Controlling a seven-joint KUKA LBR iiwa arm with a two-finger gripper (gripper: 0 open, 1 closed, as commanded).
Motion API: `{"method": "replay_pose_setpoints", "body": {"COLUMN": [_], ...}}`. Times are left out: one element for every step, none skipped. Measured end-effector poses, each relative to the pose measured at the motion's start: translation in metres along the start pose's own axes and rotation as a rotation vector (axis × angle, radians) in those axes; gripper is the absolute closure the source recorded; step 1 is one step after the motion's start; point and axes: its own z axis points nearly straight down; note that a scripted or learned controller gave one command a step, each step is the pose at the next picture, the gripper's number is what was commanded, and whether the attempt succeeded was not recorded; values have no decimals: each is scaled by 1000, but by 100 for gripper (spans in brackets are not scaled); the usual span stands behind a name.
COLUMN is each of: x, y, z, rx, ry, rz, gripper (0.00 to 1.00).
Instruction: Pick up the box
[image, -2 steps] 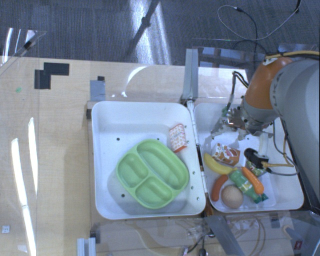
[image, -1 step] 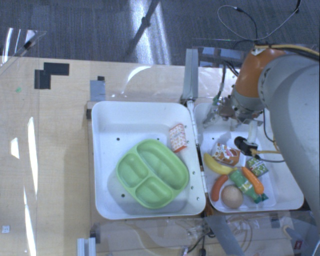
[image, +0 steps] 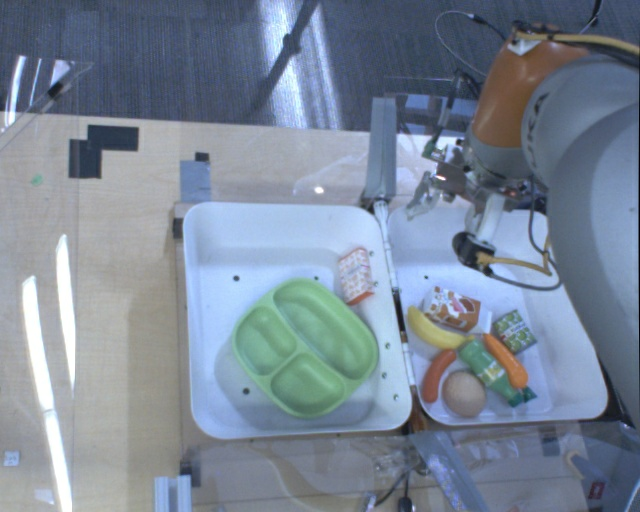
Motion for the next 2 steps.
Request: {"method": "replay_pose_setpoints", "body": {"x": [-63,-57], "y": [16,-37], "z": [92,98], "rx": [5,-1], "ry": [-1,2], "rz": [-124,214], "gripper": [0,0]}}
